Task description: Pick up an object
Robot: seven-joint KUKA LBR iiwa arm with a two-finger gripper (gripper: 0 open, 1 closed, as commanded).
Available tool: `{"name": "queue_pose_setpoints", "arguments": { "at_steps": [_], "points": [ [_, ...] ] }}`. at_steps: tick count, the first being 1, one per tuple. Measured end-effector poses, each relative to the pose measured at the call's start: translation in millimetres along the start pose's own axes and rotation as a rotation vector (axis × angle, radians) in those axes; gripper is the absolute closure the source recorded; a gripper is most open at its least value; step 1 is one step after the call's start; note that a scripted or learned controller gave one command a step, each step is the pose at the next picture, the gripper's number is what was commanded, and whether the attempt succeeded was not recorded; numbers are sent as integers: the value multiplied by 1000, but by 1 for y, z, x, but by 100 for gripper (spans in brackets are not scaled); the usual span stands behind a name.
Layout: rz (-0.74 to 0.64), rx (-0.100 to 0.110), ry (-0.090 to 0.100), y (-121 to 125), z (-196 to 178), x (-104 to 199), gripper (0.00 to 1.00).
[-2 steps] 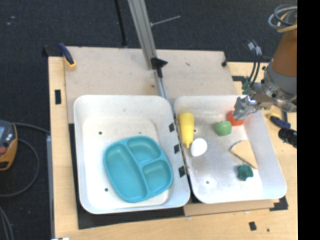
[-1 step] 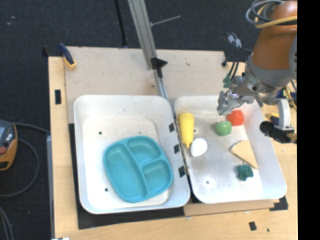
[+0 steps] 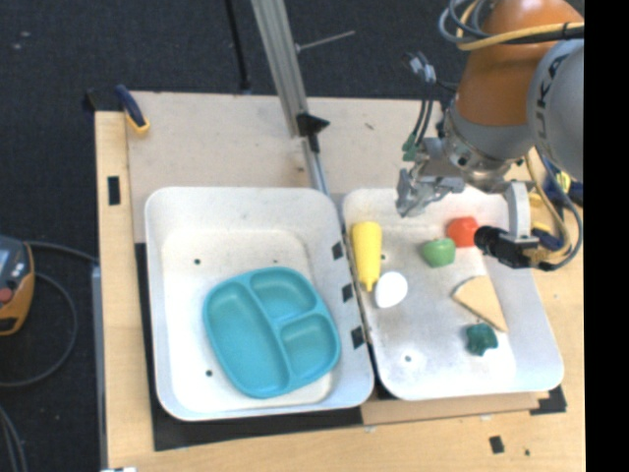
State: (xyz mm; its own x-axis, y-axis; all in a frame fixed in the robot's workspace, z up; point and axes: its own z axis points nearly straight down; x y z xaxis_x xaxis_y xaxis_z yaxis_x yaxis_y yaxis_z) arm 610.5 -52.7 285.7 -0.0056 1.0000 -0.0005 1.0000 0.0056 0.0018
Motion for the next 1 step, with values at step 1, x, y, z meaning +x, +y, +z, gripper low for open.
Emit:
{"name": "queue_pose_setpoints", "arguments": {
  "at_steps": [1],
  "points": [
    [-1, 0, 0, 20, 21, 47, 100]
  ]
}}
